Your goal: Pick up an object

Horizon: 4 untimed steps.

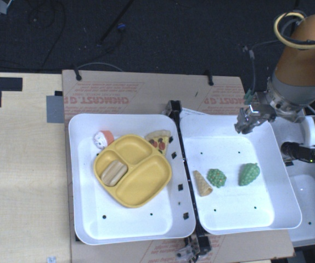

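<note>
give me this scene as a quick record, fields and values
left bin: yellow divided tray holding a tan bread piece; pizza slice and a small red and white toy beside the tray
right bin: cone, two green bumpy pieces
hand: above the right bin's far edge, holding nothing visible

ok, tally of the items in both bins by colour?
Yellow: 1, the tray
Green: 2, a broccoli piece and a grape bunch
Tan: 2, a cone and a bread roll
Orange-white: 1, a small toy
Pizza slice: 1
Total: 7
</note>
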{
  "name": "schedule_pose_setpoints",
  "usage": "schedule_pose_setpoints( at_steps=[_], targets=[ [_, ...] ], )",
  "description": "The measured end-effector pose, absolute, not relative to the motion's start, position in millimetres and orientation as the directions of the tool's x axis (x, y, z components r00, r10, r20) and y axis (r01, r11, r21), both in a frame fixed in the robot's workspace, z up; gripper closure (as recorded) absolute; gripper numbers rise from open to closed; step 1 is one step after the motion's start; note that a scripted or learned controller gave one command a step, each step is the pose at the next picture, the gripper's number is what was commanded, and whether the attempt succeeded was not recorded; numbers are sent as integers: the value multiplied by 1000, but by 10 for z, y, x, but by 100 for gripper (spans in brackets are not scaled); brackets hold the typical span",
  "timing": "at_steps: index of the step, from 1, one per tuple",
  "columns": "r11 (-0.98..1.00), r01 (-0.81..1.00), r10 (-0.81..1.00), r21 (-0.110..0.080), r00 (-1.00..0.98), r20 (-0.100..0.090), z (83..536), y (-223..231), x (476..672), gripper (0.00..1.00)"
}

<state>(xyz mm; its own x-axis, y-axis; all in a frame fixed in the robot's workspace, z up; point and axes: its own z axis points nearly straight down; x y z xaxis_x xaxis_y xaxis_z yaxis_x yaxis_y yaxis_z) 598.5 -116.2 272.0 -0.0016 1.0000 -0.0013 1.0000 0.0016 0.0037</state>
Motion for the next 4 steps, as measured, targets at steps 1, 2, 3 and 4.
schedule_pose_setpoints(
  at_steps=[1, 2, 3, 4],
  targets=[
    [4, 1000, 1000, -4, -4, 2, 2730, -690, 5741, 100],
    [4, 1000, 1000, -5, -4, 1, 2719, -239, 5598, 100],
    [5, 1000, 1000, -5, -5, 1, 2646, 317, 5458, 100],
    [5, 1000, 1000, -8, -5, 1, 2399, 797, 5251, 100]
  ],
)
